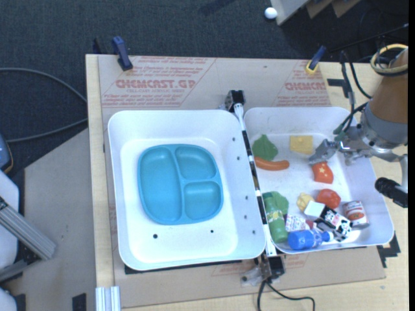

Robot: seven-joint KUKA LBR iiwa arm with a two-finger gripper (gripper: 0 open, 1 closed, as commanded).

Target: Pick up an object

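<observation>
White plastic made up both shallow bins on the bench: the left bin (123,173) carried a blue divided plate (181,183) set in its middle, while the right bin (279,116) held a scatter of toy food, the stock from which something was to be picked. In the camera view the arm (389,105) reached in from the right, and its gripper (337,146) hung low over the far right part of that bin, just above a small red piece (322,172) and to the right of a yellow block (300,144). How wide the gripper stood could not be made out, and nothing showed held in it. A green leafy piece (264,147) and an orange sausage (272,164) lay further left; a blue bottle (305,240) and other small items crowded the near edge. Judging by its position, the red piece seemed the likeliest target.
</observation>
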